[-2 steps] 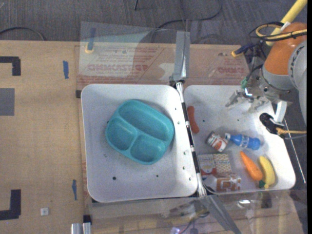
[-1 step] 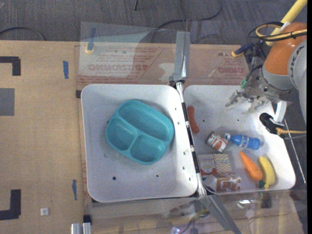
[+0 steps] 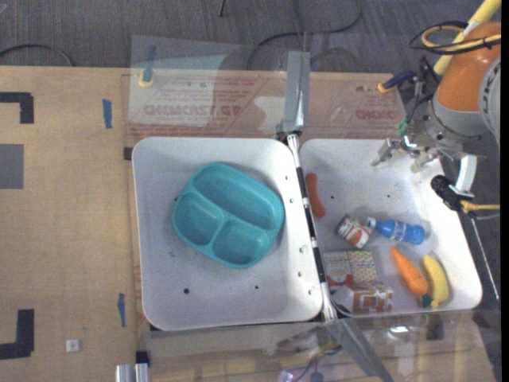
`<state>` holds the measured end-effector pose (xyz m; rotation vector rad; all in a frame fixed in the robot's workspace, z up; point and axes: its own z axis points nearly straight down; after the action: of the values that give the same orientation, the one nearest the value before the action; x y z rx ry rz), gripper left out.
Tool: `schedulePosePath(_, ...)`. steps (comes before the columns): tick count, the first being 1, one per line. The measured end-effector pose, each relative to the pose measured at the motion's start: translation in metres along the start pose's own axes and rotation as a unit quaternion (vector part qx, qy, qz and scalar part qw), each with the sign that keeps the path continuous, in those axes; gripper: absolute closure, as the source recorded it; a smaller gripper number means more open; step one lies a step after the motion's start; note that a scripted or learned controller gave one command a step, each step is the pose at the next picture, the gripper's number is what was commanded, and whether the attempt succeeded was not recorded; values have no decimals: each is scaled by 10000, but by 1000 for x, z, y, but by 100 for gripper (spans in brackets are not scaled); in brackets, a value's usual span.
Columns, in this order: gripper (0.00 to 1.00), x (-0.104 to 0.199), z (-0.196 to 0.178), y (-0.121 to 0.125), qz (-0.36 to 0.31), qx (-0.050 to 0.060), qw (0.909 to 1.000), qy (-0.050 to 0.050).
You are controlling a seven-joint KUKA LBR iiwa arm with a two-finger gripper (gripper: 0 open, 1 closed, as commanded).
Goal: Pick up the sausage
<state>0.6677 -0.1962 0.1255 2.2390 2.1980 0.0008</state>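
Sausage (image 3: 316, 194) lying lengthwise against the left wall of the right bin (image 3: 469, 293), beside the divider. Pincer (image 3: 406, 153) poised over the bin's upper right corner, well apart from the sausage; its fingers appear spread and hold nothing, though they are small here. Left bin (image 3: 151, 293) carries a teal divided plate (image 3: 229, 214).

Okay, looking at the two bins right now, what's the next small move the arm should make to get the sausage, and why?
Probably travel left and slightly toward the camera across the right bin. The gripper sits over that bin's far edge, while the sausage lies alone along the bin's left wall, beside the divider. Nothing is touching the sausage, so once the gripper is centred above it, a straight descent looks workable.
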Motion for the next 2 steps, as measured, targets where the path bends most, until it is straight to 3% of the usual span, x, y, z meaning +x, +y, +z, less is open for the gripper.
schedulePosePath(1, 0, 75, 38, -45, 1116, -5, 9938, 11)
schedulePosePath(2, 0, 105, 38, -8, 2107, -2, 9775, 5)
